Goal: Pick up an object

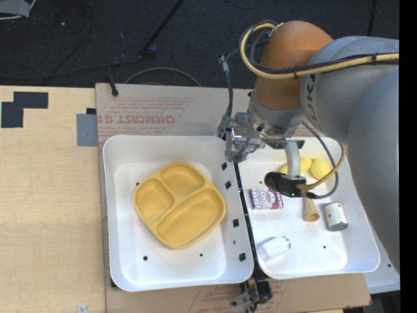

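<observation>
My gripper (239, 147) hangs over the far end of the divider between the two white bins, below the orange wrist band. Nothing shows in it. In the right bin (361, 256) lie a small pink and white box (266, 199), a yellow rounded thing (319, 168) partly hidden by the arm, a tan cone (310, 209), a small white can (335, 216) and a white lump (273, 246). The pink box is the closest of them, lying below and to the right of the gripper.
A yellow divided plate (180, 204) lies in the middle of the left bin (120, 253). A brown cardboard sheet (150, 113) lies under both bins. The grey arm covers the right bin's far right part.
</observation>
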Robot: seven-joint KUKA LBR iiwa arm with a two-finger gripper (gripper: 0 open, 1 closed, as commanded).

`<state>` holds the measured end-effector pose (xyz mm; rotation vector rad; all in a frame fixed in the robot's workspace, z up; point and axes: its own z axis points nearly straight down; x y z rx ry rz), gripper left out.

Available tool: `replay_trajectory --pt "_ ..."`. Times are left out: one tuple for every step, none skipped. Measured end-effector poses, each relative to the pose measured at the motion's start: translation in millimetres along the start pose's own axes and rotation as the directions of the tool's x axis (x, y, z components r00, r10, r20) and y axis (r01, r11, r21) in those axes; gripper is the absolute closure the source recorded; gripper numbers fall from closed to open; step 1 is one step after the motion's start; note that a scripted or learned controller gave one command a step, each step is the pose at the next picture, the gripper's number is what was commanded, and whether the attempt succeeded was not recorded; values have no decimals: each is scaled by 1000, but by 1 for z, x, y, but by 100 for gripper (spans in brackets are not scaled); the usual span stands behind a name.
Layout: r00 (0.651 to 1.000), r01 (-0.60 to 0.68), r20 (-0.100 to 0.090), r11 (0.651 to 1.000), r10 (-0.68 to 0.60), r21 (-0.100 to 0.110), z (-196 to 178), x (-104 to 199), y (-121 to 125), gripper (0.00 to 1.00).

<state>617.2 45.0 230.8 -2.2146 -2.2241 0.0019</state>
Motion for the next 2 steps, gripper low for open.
replay_trajectory --pt "1000 0 0 1000 0 -1 -1 47 0 100" --pt "1000 -2 2 1000 2 0 -1 46 0 0"
